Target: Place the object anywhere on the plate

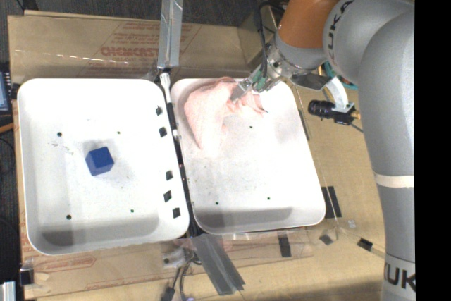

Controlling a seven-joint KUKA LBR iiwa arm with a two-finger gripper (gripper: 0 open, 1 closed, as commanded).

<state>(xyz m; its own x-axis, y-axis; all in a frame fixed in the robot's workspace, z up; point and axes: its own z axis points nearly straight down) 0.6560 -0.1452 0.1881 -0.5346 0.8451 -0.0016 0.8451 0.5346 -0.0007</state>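
A small blue cube [100,160] rests on the floor of the left bin [42,102], left of its middle. A pale pink plate [208,113] lies in the far left part of the right bin [296,187]; it looks blurred and perhaps tilted. My gripper [246,88] is low over the plate's far right edge, touching or nearly touching it, with some pink showing beneath and beside the tip. The cube is far from the gripper, a whole bin away.
The divider between the two bins carries several black clips [169,176]. A grey metal bar [169,32] stands behind the bins. The arm's orange band [310,10] and grey body [380,81] hang over the right bin's far right corner.
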